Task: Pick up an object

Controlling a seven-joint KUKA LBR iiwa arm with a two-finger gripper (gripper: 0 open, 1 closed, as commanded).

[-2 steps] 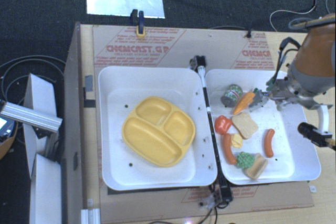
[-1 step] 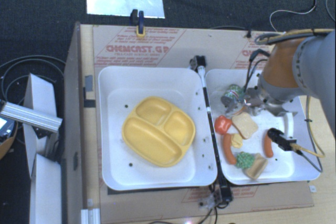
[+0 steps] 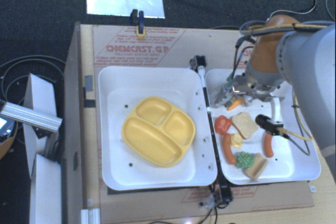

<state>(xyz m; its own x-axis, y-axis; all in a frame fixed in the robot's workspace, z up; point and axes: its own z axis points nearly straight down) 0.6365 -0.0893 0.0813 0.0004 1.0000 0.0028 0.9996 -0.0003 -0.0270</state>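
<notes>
The claw hangs low over the far end of the right bin; whether it is apart or together I cannot tell. Just beside it, toward the camera, lie the toy foods: a red pepper, a bread slice, a sausage and broccoli, probably gathered here for picking. The yellow tray rests alone in the left bin.

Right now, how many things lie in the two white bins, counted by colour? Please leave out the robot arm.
Yellow: 2, the divided tray and a small yellow piece
Red or orange: 3, a tomato-like piece, two sausages
Tan: 2, bread slices
Green: 1, broccoli
Total: 8
</notes>
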